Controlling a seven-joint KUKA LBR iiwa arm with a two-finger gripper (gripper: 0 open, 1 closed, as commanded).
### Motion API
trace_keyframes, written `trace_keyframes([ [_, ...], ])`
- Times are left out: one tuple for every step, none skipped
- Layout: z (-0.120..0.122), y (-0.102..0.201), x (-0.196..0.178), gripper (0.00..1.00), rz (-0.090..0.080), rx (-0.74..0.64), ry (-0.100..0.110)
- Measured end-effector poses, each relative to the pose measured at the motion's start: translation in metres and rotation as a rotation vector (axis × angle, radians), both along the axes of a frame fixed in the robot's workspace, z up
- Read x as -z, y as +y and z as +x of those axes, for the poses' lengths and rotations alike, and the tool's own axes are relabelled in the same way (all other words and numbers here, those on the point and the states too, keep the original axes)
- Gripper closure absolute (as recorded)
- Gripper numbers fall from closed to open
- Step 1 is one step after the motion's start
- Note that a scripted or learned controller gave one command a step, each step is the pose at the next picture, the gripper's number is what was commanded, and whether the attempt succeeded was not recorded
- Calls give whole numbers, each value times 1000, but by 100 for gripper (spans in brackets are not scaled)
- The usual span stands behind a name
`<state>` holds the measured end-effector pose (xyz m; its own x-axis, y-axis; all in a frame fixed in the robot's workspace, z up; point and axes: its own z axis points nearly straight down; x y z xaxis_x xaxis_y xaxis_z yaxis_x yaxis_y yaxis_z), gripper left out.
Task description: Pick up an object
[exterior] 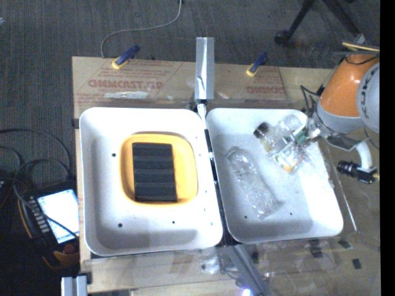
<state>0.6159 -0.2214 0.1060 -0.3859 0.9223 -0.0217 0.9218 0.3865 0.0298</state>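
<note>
Rightward of the yellow tray (159, 170), we see a clear bottle (250, 182) lying flat; the gripper (290, 145) hovers beyond it, its state we cannot tell.

This is a robotics lab or test workshop. Two white bins (211, 165) sit on a board (179, 82) held by blue-and-yellow clamps (125, 57) at eleven and one o'clock, over dark carpet with a loose cable (151, 23). An office chair base (315, 5) stands at one o'clock, a lit handheld control pendant (52, 211) lies at eight o'clock, and the grey-and-orange arm (355, 94) enters at three o'clock.
</note>
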Motion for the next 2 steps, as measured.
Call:
trace_keyframes([
  [-3,2,0,0,-4,1,-7],
  [-7,7,0,0,-8,-44,-7],
])
